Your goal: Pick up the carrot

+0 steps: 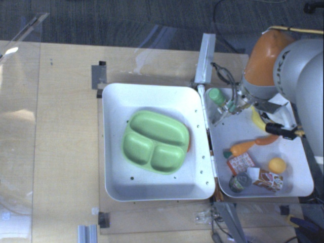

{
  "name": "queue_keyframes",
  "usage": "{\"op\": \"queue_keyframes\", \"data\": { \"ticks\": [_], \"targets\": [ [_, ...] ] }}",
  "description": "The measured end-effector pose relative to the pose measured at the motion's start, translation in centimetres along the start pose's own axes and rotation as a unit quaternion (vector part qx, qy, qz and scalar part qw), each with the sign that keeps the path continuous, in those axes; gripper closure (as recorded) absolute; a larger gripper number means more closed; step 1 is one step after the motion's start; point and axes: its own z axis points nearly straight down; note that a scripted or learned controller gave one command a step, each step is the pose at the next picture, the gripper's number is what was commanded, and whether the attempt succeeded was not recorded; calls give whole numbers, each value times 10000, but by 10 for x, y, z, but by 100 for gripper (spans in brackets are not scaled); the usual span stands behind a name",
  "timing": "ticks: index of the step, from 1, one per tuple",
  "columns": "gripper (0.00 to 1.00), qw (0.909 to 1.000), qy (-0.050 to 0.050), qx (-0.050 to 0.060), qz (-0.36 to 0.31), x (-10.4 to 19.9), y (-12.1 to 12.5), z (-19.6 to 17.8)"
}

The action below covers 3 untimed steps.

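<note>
On my pale wooden bench (55, 135), the right bin (304, 184) holds a round tin (239, 182) and printed packets (268, 179) nearest, the tapered orange carrot (251, 145) mid-bin, and the gripper (234, 105) beyond it, its grip hidden from me.

A: What's the bench (55, 135) made of?
B: Pale wood, matt and smooth. Both bins (114, 135) look like white plastic with a soft sheen.
A: And the green tray (154, 142)?
B: Smooth plastic, slightly glossy. The carrot (250, 145) looks like smooth plastic too.
A: The arm (291, 67)?
B: Grey and orange, glossy shell.
</note>
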Motion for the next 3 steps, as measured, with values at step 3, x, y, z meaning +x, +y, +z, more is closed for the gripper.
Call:
{"op": "queue_keyframes", "data": {
  "ticks": [3],
  "targets": [
    [0, 9867, -76, -29, -1624, -72, -61, 2]
  ]
}}
